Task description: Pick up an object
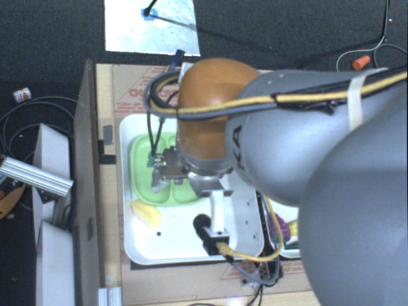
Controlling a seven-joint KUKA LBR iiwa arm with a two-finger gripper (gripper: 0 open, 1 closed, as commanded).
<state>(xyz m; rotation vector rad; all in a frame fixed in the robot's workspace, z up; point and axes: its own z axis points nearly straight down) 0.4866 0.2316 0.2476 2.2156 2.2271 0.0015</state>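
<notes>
Yellow banana-like object [146, 214], small, curved, lying in white bin [137, 250], hand [159, 177] state unclear

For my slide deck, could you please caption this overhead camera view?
Grey KUKA arm's gripper hangs over a shallow light-green plastic tray in the left white bin, beside a small yellow object.

Glossy white plastic bin [137, 244], smooth green tray [141, 164]

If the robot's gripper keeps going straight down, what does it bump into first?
Probably the green tray in the left white bin. The gripper hangs right over it. The yellow thing lies off to the side. Depth is hard to judge here.
</notes>
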